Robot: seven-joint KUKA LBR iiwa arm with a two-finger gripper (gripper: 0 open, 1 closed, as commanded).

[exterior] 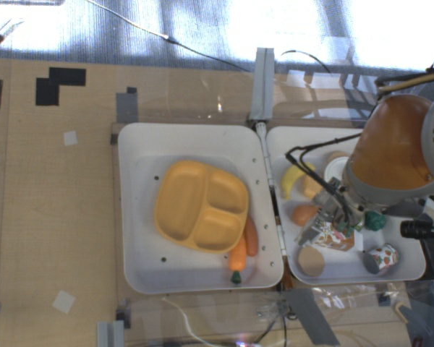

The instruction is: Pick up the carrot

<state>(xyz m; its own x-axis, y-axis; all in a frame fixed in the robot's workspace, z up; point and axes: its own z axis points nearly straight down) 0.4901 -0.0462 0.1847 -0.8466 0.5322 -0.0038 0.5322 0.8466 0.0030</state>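
The carrot, orange with a small green stem end pointing at the front wall, lies in the left bin against the front right corner of a yellow divided plate. My gripper hangs over the right bin, well to the right of the carrot and across the wall between the bins. It sits low among the items there, just above a patterned carton. The orange wrist band hides much of that bin's back.
A reddish sausage-like piece lies right beside the carrot. The right bin holds a banana, an orange fruit, a tan round disc, a green item and a small printed can.
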